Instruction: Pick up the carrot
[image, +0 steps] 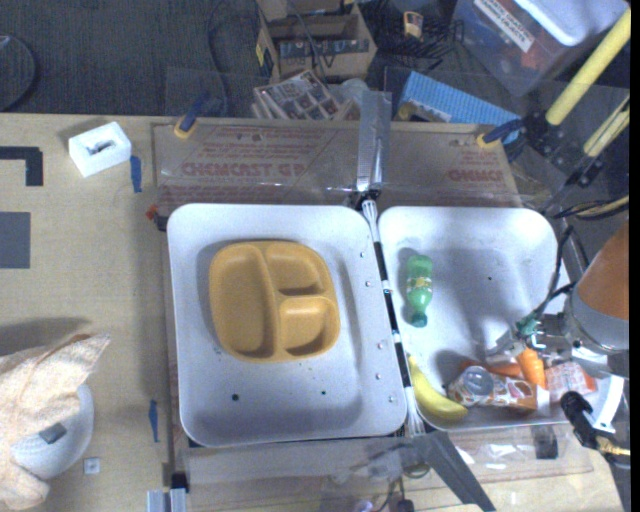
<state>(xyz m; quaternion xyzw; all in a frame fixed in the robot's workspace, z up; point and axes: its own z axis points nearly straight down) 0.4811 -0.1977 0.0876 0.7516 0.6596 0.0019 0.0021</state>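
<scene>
- Two bins side by side: left bin (200, 400) with a yellow plate (272, 298), right bin (480, 225) with the rest.
- In the right bin's near right corner: carrot (534, 370), short and orange, resting partly on a crinkled packet (490, 385).
- Long axis roughly from far to near in the camera view, tilted a little, thicker end apparently toward the far side.
- Directly over that corner: gripper (535, 335), low, reaching in from the right under the orange band.
- Carrot just beside the gripper's tip on the near side, touching it or nearly so; too cluttered to say which.
- Open or closed: cannot tell, with the tip blurred against carrot and packet. No sign of the carrot lifted clear.
- Likely step: final approach or grasp attempt, pickup not yet done.
- Needed next, by this reading: a small shift toward the near edge, closing across the carrot's narrow width.
- Risk: snagging the packet instead, or pushing the carrot against the bin wall.
- Well apart, and out of the way: banana (435, 395) at the near left, green bottle (416, 288) further back.
</scene>
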